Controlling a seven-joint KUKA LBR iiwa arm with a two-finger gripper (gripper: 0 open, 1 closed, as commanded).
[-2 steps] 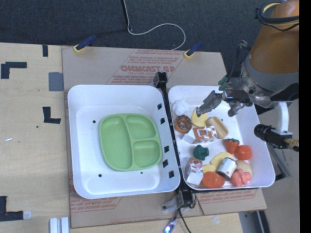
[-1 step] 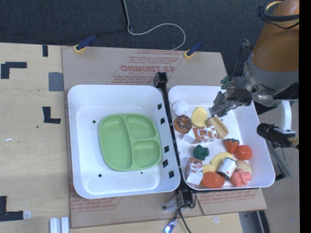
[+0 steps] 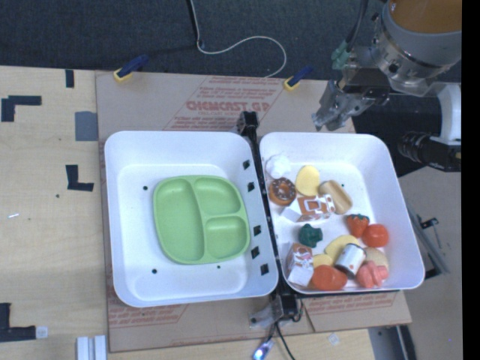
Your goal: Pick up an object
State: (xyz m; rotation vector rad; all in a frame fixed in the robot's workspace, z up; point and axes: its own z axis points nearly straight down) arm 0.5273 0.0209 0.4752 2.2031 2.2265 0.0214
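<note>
The grey two-finger gripper (image 3: 330, 118) hangs above the far rim of the right shallow white plastic bin (image 3: 390, 171), holding nothing; whether its fingers are spread or pressed together cannot be told. Below it toy foods crowd the bin: a tan plastic hot dog (image 3: 335, 196) lying diagonally, a brown doughnut (image 3: 282, 191), a red tomato (image 3: 376, 235). The left bin (image 3: 127, 201) holds a green divided plate (image 3: 201, 219) with open floor around it
</note>
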